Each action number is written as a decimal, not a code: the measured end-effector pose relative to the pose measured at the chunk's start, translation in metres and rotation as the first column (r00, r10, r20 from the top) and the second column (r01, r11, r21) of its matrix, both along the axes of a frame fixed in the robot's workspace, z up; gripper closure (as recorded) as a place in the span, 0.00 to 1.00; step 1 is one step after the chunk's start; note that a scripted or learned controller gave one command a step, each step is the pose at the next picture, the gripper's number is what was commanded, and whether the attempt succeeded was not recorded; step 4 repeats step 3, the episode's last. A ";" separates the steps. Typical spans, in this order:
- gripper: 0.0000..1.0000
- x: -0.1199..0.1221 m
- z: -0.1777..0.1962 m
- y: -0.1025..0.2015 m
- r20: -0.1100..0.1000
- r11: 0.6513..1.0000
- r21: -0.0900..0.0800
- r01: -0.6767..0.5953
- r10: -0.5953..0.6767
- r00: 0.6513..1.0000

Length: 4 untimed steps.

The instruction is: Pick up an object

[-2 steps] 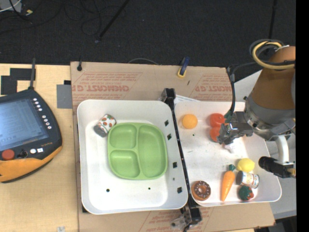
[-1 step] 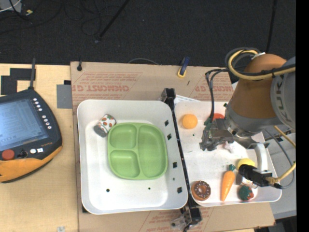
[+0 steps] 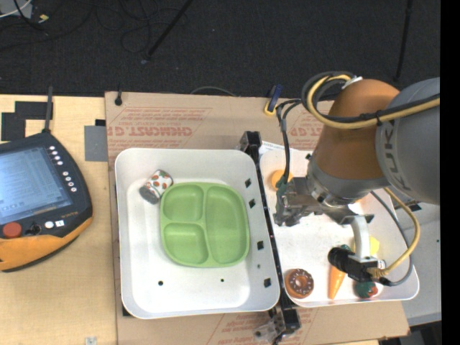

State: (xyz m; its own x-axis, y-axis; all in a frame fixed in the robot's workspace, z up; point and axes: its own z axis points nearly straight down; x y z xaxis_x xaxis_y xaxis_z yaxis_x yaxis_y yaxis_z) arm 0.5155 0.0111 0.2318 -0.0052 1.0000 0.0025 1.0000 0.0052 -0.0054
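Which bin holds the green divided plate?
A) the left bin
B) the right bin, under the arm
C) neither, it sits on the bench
A: the green divided plate lies flat in the left bin, beside a small patterned cup near its upper left corner.

The brown cardboard sheet (image 3: 188, 124) under the white bins carries red printed letters, upside down and mirrored from this view; they cannot be read surely. The screen of the control pendant (image 3: 36, 192) shows lines of text, too small to read.
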 end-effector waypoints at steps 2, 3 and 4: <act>1.00 -0.002 0.001 0.095 0.000 1.000 -0.002 0.002 -0.002 1.000; 1.00 -0.016 -0.009 0.093 -0.002 1.000 -0.004 0.009 -0.009 1.000; 1.00 -0.016 -0.009 0.093 -0.002 1.000 -0.004 0.009 -0.009 1.000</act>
